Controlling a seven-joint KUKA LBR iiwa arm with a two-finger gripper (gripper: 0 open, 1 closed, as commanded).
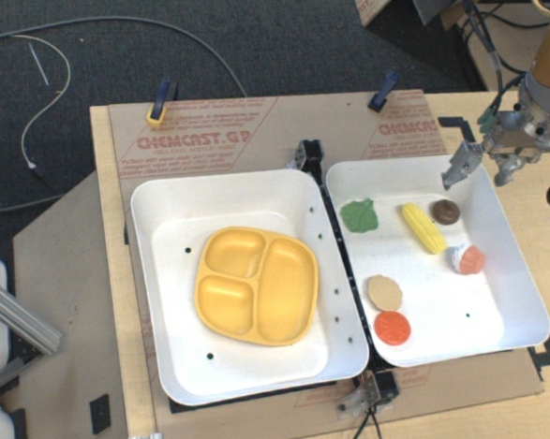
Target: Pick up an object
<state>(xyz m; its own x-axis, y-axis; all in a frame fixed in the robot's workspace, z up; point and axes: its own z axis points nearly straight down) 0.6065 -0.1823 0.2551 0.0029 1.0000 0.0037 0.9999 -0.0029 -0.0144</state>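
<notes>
Right bin (519, 286), white and shallow, contents from the near edge back:
- Red-orange disc (393, 329), flat on the floor near the front left corner.
- Tan round piece (385, 292), just behind the disc and touching or nearly touching it.
- Small pink and grey piece (467, 260), toward the right side, lying apart from the others.
- Yellow corn cob (423, 227), lying at a slant in the middle.
- Brown round piece (445, 212), just beside the far end of the cob.
- Green leafy piece (359, 215), far left part of the bin, near the dividing wall.

Left bin (156, 269), white and shallow:
- Yellow divided plate (257, 284), three compartments, resting in the middle of the floor.

Surroundings:
- Cardboard sheet (250, 126) with red print under both bins.
- Two blue clamps at its far edge, one on the left (161, 102), one on the right (383, 91).
- Black clip (309, 153) between the bins at the far end.
- White cable (48, 65) looping over the dark floor beyond.

Gripper (483, 169): above the far right corner of the right bin, fingers spread apart and grasping nothing, clear of every piece; the brown round piece lies nearest.
</notes>
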